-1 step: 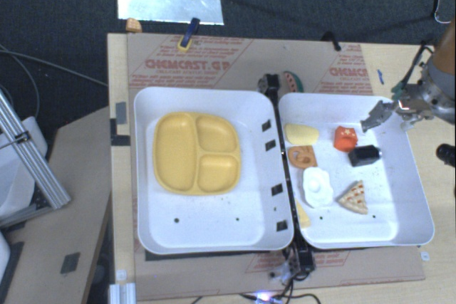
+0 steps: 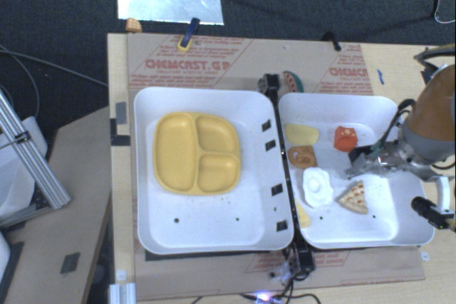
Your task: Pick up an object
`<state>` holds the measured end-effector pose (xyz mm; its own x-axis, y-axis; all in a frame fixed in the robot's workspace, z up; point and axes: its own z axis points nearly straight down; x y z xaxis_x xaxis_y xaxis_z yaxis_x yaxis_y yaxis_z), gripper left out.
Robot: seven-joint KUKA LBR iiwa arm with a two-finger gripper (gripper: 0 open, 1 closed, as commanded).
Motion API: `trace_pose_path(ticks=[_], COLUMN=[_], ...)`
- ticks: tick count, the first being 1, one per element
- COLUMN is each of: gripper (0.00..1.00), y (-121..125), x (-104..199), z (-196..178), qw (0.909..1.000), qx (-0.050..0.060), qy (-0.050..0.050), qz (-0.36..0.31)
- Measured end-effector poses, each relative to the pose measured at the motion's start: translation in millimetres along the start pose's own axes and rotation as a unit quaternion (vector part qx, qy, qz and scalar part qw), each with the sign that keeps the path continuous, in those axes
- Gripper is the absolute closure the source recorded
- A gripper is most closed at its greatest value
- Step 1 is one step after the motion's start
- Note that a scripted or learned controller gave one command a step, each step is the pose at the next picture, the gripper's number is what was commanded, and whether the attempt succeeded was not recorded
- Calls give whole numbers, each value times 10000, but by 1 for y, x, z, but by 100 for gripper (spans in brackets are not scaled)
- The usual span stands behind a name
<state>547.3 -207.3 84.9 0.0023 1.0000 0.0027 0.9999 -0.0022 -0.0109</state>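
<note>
Cardboard covers the worktop (image 2: 214, 64) under two white bins. Inside the right bin (image 2: 385, 228) the hand (image 2: 354, 169) hangs low between a red block (image 2: 345, 138) and a pizza slice (image 2: 354, 197); whether it is apart or together I cannot tell. Nothing looks lifted, so the pick remains undone.

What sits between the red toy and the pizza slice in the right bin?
In the camera view, the gripper reaches in between the red toy and the pizza slice, over the right bin.
</note>
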Motion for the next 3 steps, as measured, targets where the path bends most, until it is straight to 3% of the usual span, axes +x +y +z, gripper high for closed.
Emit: trace_pose_path(ticks=[1, 2, 3], gripper=[0, 100, 100], y=[-64, -59, -60], x=[0, 0, 65], z=[2, -10, 2], qw=[10000, 10000, 10000], qx=[-32, -77, -54], qy=[-7, -19, 2], qz=[3, -18, -53])
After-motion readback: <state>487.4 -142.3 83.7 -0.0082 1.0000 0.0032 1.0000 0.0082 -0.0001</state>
